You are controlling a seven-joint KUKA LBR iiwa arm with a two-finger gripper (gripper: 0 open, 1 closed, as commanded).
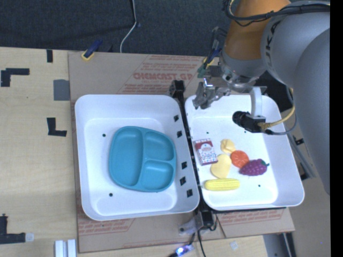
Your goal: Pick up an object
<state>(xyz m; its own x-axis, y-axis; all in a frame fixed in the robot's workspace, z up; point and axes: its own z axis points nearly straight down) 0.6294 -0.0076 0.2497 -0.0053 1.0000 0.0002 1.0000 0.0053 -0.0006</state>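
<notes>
Reaching in from the right, the grey KUKA arm (292, 52) with its orange band dominates the upper right of the scene, its wrist hanging above the far edge of the right bin (278, 194). The left bin (91, 116) beside it carries a blue divided plate (142, 158), lying flat and well apart from the arm. The gripper (205, 98) sits over the right bin's far left corner, just beside the divider between the two bins; nothing is visible between its fingers, though whether they are spread or closed I cannot tell from this angle.

All the pickable toys lie in a loose cluster in the near half of the right bin, toward the camera from the gripper. The purple grape bunch (254, 167) is at the cluster's right, the yellow corn cob (222, 184) lies nearest the front rim with its long axis running left to right, and the pale yellow pear-shaped piece (220, 168) sits just above it. The small red carton (205, 151) is nearest the gripper, its long axis running roughly front to back. An orange tomato-like piece (239, 158) and a small yellow piece (227, 145) touch or nearly touch between them.

Judging from this layout, the grasp has not begun: the gripper would need to travel toward the camera and descend, and the carton looks the shortest reach.
</notes>
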